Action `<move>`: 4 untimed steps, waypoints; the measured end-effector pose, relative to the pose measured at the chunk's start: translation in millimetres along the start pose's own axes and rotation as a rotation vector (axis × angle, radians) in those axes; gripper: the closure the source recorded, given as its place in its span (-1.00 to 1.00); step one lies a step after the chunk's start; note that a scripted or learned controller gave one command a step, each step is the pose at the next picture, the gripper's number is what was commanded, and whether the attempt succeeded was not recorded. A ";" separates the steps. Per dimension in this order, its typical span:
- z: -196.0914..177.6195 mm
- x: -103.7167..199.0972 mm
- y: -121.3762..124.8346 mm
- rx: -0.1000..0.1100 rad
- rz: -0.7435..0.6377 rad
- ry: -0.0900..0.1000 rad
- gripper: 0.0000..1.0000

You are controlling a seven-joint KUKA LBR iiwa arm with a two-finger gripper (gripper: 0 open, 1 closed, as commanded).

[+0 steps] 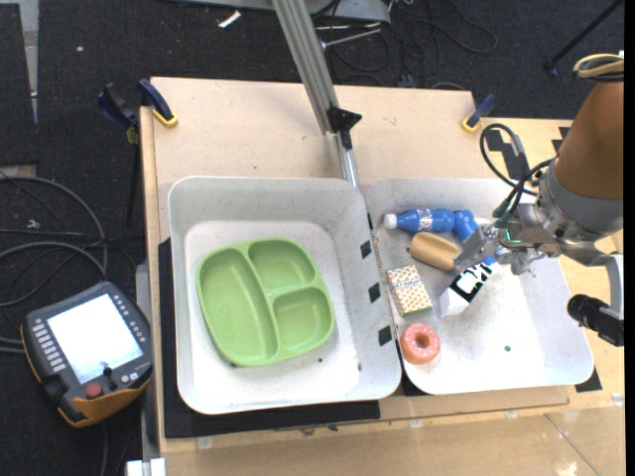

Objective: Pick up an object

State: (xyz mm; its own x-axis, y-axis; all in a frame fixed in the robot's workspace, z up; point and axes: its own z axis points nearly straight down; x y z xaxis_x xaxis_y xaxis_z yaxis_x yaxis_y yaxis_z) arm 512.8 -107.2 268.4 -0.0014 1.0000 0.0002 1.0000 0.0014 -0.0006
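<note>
floor (79, 58): dark, strewn with black cables (40, 246) | surface (258, 127): pale wood, clamps (159, 104) at corners | metal pole (308, 48) slanting overhead | teach pendant (84, 350) at left

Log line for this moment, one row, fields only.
arm: over right bin | gripper: beside black-and-white box | nearby: blue bottle, donut | left bin: green tray
</note>
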 end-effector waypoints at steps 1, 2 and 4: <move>-0.1 0.0 0.0 0.000 0.000 0.000 -1.00; 43.1 0.2 -0.2 0.004 0.002 0.000 -1.00; 137.2 7.0 -15.5 0.006 0.002 0.001 -1.00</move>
State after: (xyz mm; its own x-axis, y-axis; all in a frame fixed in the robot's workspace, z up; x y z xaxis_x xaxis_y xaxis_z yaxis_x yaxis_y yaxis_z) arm 497.1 -100.2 131.1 0.0009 1.0000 0.0011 1.0000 -0.0009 -0.0061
